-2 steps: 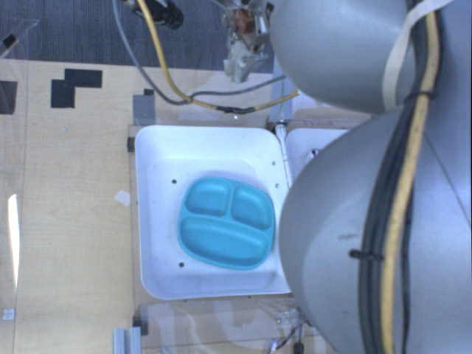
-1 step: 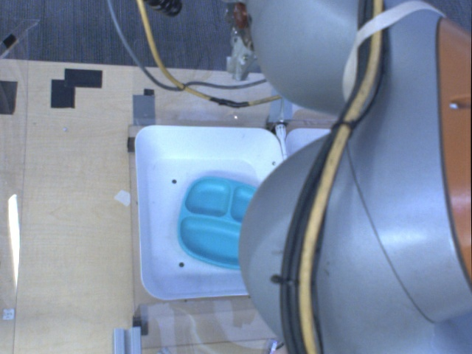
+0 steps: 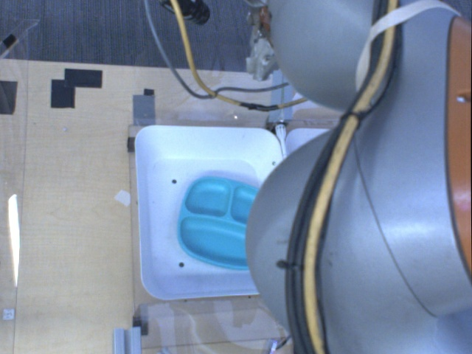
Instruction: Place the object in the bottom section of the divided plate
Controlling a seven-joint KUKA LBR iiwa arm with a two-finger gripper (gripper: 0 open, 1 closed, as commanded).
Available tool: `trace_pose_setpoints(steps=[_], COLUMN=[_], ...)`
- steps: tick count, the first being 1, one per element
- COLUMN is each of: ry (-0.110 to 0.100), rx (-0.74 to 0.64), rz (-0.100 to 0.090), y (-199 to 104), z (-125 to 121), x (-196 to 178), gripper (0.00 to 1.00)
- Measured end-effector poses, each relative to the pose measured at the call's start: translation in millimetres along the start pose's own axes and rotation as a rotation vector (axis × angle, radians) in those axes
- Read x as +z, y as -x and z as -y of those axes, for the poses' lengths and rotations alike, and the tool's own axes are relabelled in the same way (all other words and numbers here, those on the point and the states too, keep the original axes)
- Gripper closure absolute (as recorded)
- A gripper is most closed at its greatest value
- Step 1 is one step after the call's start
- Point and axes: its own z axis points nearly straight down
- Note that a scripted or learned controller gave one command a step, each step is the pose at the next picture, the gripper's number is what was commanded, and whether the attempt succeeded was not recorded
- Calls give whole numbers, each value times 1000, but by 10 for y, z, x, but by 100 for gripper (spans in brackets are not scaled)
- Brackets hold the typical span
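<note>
A light blue divided plate lies in the left white bin. Its large bottom section faces the near side and two smaller sections sit at the far side. All visible sections hold nothing. The plate's right edge is hidden behind the grey arm, which fills the right half of the view. The arm's bulk covers the area to the right of the plate.
The right bin shows as a small white corner beside the arm. Yellow and grey cables loop above the bins at the back. Pale wooden bench stretches to the left, with black marks at the far left.
</note>
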Motion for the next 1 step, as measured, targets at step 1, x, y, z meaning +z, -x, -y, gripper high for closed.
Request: trace_pose_setpoints(steps=[1], ry=[-1], rx=[-5], rz=[-2], y=[-5], z=[11], x=[-115], gripper=[100])
